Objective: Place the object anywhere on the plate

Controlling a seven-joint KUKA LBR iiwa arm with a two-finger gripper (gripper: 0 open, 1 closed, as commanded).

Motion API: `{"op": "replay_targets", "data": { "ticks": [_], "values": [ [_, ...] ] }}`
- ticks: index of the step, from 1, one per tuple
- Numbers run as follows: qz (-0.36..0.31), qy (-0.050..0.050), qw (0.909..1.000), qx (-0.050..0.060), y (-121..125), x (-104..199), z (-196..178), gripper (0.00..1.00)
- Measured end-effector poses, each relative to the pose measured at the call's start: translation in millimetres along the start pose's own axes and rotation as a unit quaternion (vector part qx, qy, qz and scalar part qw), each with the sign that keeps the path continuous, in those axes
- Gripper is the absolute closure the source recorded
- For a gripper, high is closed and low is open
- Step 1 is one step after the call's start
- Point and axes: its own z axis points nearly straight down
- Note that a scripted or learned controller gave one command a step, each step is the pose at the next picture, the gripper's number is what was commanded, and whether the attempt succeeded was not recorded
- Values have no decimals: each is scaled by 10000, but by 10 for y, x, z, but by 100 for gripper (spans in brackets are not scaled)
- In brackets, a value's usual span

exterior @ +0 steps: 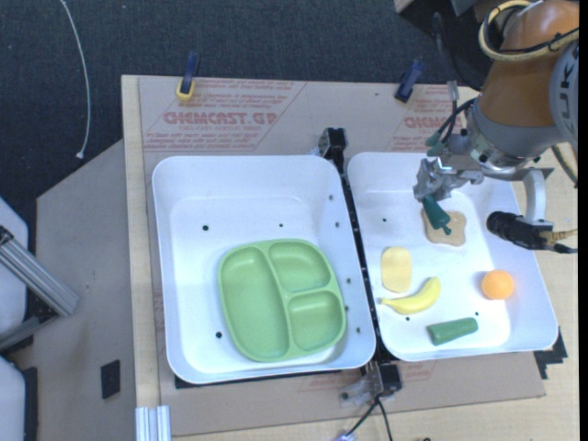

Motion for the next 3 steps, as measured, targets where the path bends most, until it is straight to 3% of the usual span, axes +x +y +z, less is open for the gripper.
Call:
{"op": "replay_targets", "data": {
  "ticks": [2, 3],
  "values": [
    [-5, 7, 10000, 12, -19, 1162, -157, 100],
    [4, 1, 10000, 33, 21, 1687, 9, 100]
  ]
}}
